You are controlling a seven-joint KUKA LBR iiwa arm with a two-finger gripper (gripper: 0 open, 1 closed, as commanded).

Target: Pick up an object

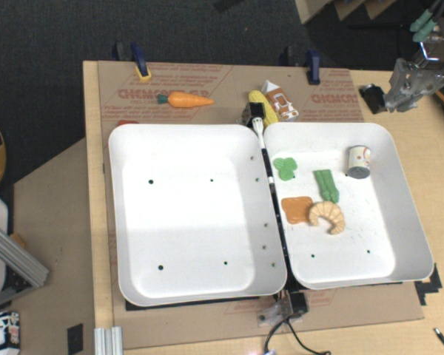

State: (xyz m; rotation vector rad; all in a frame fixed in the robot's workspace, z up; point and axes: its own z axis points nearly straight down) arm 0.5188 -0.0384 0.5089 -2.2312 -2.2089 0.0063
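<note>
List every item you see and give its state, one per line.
Carrot: lying on the cardboard behind the left bin.
Banana: lying outside the bins, at their back edge.
Can: on its side in the right bin.
Green leafy piece: flat in the right bin.
Green stick: flat in the right bin.
Orange slab: flat, touching the croissant.
Gripper: off the bins at far right, fingers unclear.
</note>
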